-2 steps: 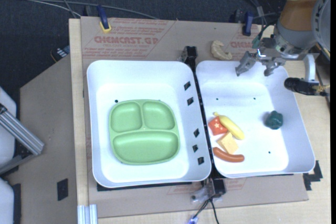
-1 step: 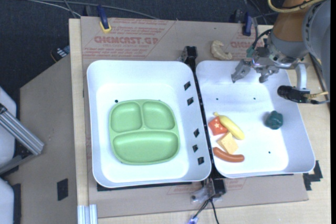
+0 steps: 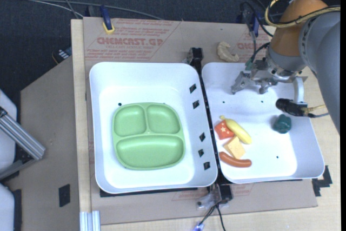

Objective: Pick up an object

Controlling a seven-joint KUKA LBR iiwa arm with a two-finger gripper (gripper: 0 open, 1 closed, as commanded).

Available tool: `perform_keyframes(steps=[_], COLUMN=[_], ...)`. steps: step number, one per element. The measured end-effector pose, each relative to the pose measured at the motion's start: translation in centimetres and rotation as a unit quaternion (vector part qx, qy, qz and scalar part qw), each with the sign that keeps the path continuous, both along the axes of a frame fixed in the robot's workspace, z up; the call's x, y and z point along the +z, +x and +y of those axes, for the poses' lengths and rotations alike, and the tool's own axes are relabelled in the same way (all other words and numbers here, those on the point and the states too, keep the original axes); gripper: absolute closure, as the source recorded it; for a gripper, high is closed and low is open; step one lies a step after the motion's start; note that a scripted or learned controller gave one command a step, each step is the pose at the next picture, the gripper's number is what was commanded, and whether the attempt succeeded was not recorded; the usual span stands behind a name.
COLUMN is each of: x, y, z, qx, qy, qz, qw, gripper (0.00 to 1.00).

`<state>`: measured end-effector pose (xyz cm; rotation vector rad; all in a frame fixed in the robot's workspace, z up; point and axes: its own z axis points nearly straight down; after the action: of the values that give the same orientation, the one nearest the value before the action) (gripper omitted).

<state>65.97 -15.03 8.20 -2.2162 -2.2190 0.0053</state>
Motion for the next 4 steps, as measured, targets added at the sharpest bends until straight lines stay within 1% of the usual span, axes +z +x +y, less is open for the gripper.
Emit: perform_keyframes(steps=[1, 2, 3, 4], x=[1.5, 6.0, 10.5, 15.9], y=[0.2, 0.1, -0.2, 0.0], z=[0.0, 0.1, -0.1, -0.1], qx=[0.000, 0.000, -0.001, 0.000], qy=[-0.0005, -0.0012, -0.0013, -0.0015], qz=[-0.004, -0.006, -0.006, -0.007], qw=[1.0000, 1.0000, 1.0000, 1.0000], gripper=[1.00, 1.00, 1.00, 1.00])
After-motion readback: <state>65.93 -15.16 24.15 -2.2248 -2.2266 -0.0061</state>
